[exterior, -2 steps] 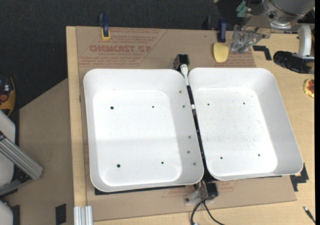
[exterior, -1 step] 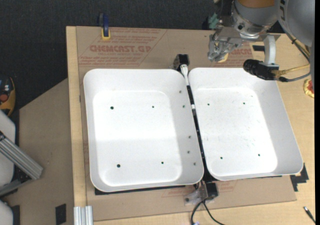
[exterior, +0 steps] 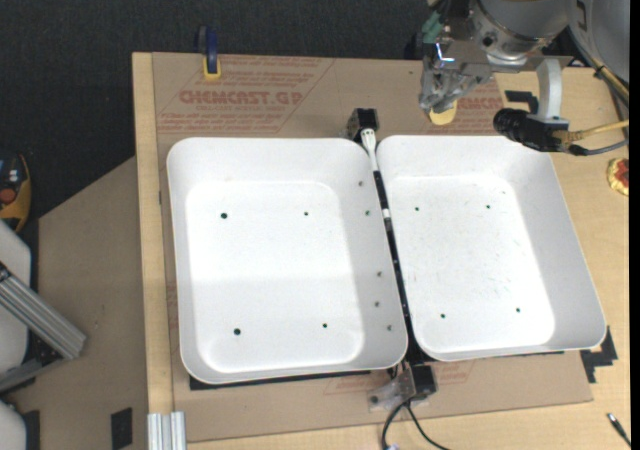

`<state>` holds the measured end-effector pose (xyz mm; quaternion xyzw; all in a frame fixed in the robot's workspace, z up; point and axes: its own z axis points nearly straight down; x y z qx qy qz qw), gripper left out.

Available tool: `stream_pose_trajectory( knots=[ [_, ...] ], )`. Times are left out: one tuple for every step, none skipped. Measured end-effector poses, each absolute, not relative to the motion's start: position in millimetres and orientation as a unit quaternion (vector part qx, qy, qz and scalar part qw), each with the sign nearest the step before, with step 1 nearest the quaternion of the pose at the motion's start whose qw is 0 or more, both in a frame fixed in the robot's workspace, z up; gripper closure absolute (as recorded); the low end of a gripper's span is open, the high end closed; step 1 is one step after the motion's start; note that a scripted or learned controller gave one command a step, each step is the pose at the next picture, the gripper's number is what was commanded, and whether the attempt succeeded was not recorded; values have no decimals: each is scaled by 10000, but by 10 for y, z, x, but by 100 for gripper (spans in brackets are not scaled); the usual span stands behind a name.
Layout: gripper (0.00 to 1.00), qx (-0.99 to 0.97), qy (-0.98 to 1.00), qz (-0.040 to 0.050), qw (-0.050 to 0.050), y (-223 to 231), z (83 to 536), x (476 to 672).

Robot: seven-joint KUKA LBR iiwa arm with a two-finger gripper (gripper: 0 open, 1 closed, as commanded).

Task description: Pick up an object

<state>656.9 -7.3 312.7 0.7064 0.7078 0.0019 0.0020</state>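
Note:
My gripper [exterior: 441, 104] hangs from the grey arm with its orange band at the upper right, over the back edge of the right bin [exterior: 480, 258]. Its two fingers point down and stand close together. A small tan object [exterior: 441, 115] sits pinched at their tips, lifted off the bench. The left bin [exterior: 265, 268] lies beside the right one, and I see only small dark dots on both white floors.
A black clip [exterior: 362, 123] sits at the back of the seam between the bins. A black fitting [exterior: 528, 128] with a cable juts out right of the gripper. A blue and yellow clamp [exterior: 209, 50] holds the brown board at the back left.

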Motion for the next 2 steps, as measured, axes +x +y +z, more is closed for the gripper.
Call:
stream_pose_trajectory(
  knots=[
    [100, 7077, 7065, -1, 2, -291, 3221, 6425],
    [100, 7074, 7068, 4, 2, -278, 3522, 6141]
  ],
)
